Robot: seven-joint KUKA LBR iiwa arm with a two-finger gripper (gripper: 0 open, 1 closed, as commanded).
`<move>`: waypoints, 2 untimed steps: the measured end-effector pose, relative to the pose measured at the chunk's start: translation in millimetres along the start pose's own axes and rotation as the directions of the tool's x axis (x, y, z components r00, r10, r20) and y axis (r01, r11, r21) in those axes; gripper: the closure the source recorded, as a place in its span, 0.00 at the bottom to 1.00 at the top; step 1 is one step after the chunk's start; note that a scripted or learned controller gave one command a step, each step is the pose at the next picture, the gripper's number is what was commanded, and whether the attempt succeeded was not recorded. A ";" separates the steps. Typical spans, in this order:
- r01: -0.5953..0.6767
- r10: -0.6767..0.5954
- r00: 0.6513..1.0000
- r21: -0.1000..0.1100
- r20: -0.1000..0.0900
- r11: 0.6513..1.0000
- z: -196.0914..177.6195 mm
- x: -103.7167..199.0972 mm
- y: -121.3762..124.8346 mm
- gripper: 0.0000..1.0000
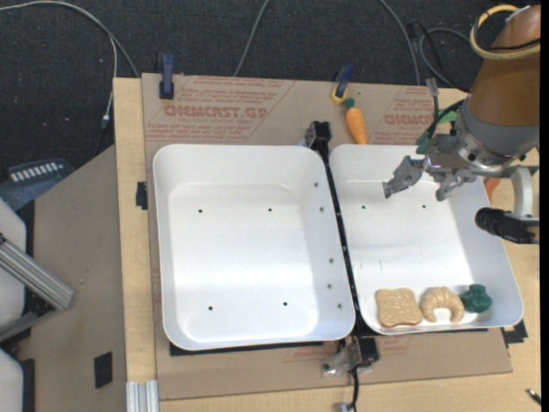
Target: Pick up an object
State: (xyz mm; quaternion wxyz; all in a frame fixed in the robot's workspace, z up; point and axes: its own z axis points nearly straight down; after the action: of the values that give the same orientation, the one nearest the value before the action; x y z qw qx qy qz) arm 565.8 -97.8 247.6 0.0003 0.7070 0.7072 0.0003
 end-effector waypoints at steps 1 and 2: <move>0.002 -0.002 1.000 -0.001 -0.001 1.000 -19.9 28.5 -32.0 0.00; -0.055 0.055 0.998 0.001 0.001 0.998 -26.5 -10.9 10.0 0.00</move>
State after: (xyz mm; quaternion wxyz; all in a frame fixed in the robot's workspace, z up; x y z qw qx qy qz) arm 575.8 -108.7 274.2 0.0003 0.7263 0.6874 0.0000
